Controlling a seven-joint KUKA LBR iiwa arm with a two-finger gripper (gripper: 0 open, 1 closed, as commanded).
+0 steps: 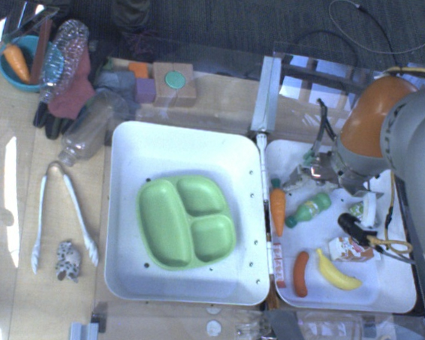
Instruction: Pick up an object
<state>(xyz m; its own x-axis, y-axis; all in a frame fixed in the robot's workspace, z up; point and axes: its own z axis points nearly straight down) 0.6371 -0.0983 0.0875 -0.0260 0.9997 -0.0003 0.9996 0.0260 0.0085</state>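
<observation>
My gripper (pixel 312 171) hangs over the back part of the right bin (pixel 395 298), below the arm's orange band. Just in front of it lies a small green bottle (pixel 308 210), tilted, with an orange carrot (pixel 276 211) to its left by the bin wall. Nearer the front are a red sausage (pixel 301 273), a yellow banana (pixel 337 273) and a small white carton (pixel 349 250). Nothing shows between the gripper and these things.
The left bin (pixel 111 268) holds a green divided plate (pixel 186 219). On the bench to the left lie white tongs (pixel 72 211), a clear bottle (pixel 89 126), a brush, a blue bowl (pixel 19 66) and blocks (pixel 173 82). A red-and-white pack (pixel 276 263) rests by the wall between the bins.
</observation>
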